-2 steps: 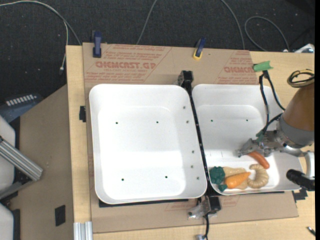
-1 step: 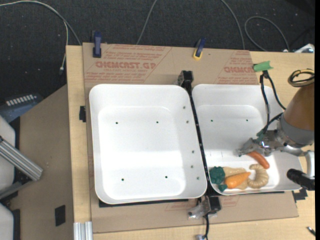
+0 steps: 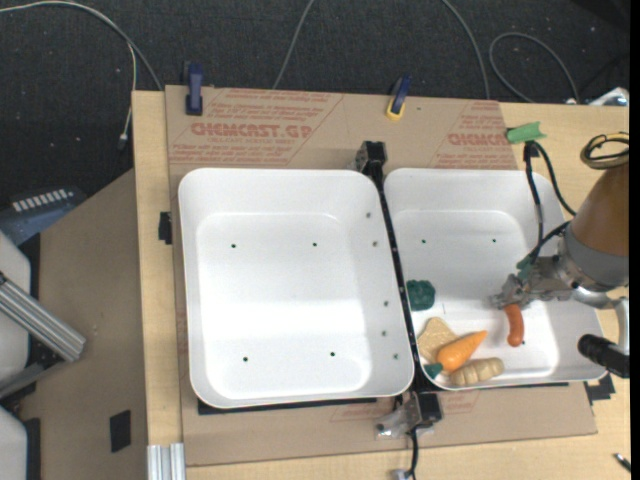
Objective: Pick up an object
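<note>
Five small things lie in the right bin, all toward its near edge: a green piece by the left wall, a tan cracker-like piece, an orange carrot, a pale peanut-shaped piece at the near rim, and a red sausage. The left bin sits beside it on the tabletop. My jaws hang low over the right half of the right bin, tips just above the upper end of the red sausage, possibly touching it. How my jaws stand I cannot tell; the metal there is too small and cluttered to read. Nothing looks lifted, every piece seems to rest on the bin floor, so I judge the pick not yet made: the closing and the lift are left, and the sausage is the likeliest target
</note>
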